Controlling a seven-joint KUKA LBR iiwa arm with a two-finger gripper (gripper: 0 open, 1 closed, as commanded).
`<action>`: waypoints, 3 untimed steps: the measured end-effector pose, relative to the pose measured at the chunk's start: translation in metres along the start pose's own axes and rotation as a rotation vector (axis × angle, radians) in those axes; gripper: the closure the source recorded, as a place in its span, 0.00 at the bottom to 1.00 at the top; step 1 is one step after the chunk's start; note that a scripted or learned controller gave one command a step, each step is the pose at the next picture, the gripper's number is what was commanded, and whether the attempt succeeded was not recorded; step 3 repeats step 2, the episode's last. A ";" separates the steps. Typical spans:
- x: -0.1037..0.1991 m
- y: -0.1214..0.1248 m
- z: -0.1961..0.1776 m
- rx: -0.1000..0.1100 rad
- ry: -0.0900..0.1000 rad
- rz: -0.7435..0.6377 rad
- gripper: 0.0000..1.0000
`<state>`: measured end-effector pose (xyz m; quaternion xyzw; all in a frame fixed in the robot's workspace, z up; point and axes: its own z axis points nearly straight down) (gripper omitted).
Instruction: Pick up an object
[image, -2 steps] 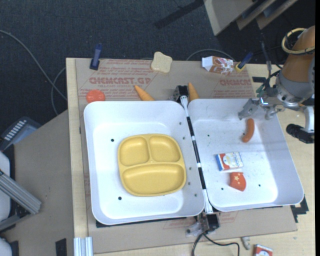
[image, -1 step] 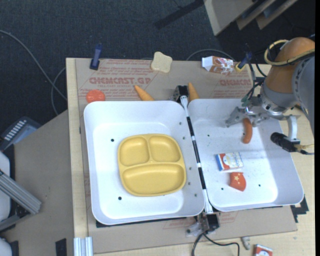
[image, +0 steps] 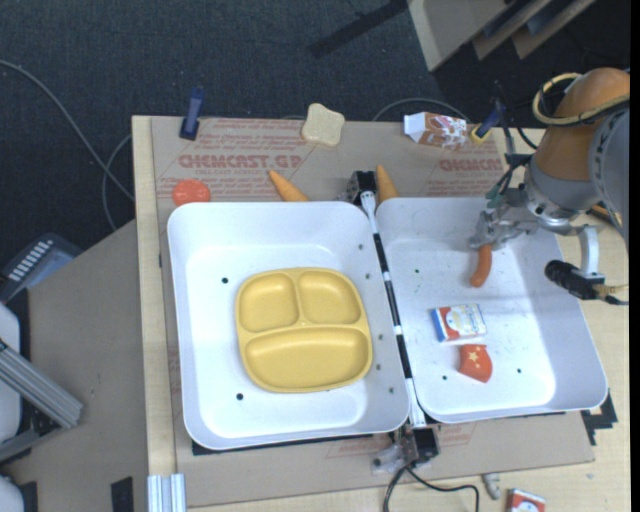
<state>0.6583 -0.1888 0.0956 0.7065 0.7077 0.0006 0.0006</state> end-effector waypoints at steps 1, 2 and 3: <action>0.069 0.009 0.010 0.002 0.001 0.000 1.00; 0.129 -0.051 -0.090 0.001 0.001 0.000 1.00; 0.129 -0.051 -0.090 0.001 0.001 0.000 1.00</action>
